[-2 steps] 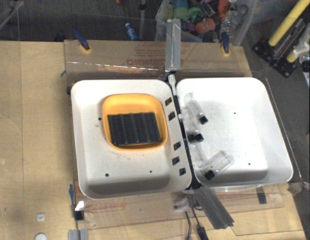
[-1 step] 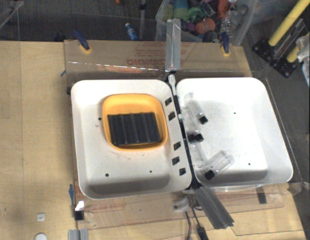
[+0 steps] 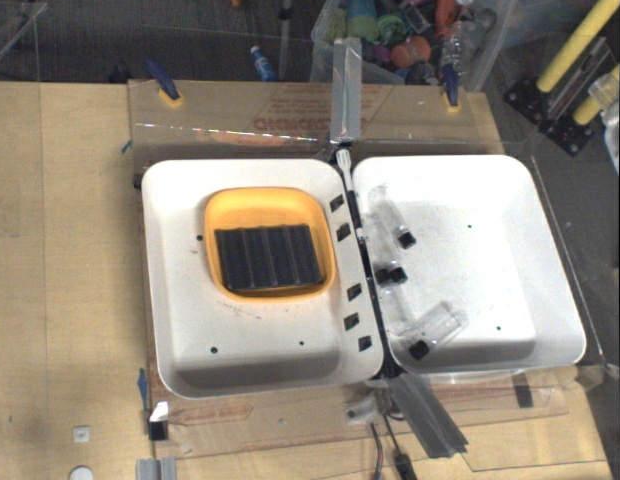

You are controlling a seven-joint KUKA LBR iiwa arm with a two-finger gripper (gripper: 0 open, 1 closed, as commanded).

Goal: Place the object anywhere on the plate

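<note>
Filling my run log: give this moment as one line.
plate: yellow plate in left bin | object: dark ridged block on plate | right bin: clear plastic fixtures

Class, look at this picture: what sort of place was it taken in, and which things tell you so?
Probably a robotics lab or workshop: two white bins are clamped to a wooden bench, a clear tub of mixed toys sits behind, and cables trail at the front.

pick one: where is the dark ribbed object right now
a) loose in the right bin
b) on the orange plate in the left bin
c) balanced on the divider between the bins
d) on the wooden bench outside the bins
b: the dark ribbed object lies flat on the orange plate, which sits in the left bin.
</note>
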